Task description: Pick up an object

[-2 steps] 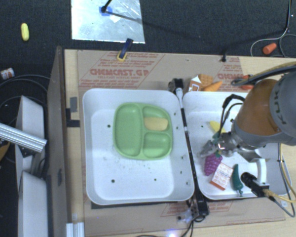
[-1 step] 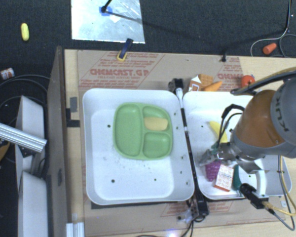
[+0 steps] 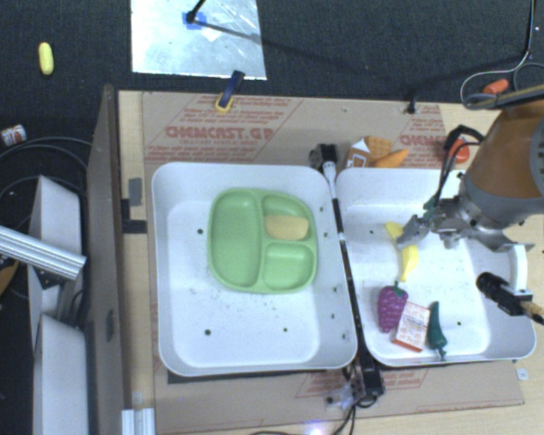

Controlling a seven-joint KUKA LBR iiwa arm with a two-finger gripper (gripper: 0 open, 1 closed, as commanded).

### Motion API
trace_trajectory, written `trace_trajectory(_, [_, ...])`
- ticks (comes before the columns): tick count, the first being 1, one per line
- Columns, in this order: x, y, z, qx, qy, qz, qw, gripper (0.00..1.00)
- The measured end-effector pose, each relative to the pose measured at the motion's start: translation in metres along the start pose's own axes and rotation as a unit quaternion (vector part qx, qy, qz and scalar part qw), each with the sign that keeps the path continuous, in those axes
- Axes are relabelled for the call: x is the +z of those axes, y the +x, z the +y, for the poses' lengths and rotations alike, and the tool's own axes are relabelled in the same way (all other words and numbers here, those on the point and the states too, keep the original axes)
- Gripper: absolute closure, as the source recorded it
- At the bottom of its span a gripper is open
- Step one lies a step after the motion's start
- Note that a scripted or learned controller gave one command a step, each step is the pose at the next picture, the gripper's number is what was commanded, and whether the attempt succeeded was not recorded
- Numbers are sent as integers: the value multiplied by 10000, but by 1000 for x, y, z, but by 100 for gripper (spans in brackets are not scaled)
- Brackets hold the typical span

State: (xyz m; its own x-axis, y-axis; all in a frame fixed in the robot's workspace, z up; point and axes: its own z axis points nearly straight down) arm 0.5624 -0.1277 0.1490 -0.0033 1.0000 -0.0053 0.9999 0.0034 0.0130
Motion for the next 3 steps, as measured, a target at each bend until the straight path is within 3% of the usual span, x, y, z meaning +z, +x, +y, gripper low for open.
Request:
trace_trajectory(1, [67, -2, 12, -1, 78, 28, 10000, 0])
trace_trajectory(2, [52, -2, 14, -4, 48, 25, 10000, 100])
trace_trajectory(3, [-41, 90, -38, -42, 40, 48, 10000, 100])
